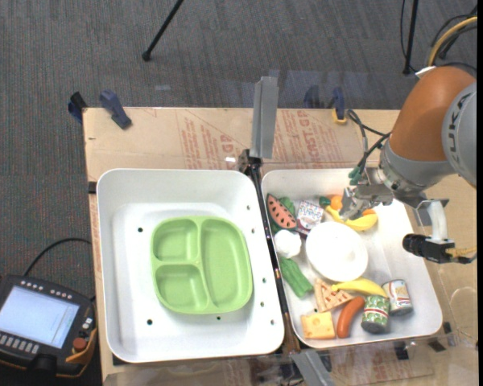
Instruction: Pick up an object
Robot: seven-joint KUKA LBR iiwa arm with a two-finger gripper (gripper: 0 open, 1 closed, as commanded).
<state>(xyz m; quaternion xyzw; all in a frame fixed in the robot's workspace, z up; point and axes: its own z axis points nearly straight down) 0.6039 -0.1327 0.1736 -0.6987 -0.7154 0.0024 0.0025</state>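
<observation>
My gripper [355, 204] hangs low over the far part of the right bin [431, 296], directly above a yellow banana [362, 222] and beside a small orange piece [336, 203]. Whether it touches the banana is unclear. Toy food fills this bin: a watermelon slice [279, 211], a small patterned can [309, 212], a white round plate [336, 251], a white ball [287, 244], a green cucumber [296, 277], a second banana [359, 286], a cheese wedge [318, 325], a red sausage [350, 316] and two cans [376, 313] [399, 295].
The left bin [121, 215] holds a green divided plate [201, 264]. A grey upright post [265, 123] stands behind the seam between the bins. A teach pendant [36, 322] lies on the floor at lower left. A black fitting [428, 247] juts over the right bin's edge.
</observation>
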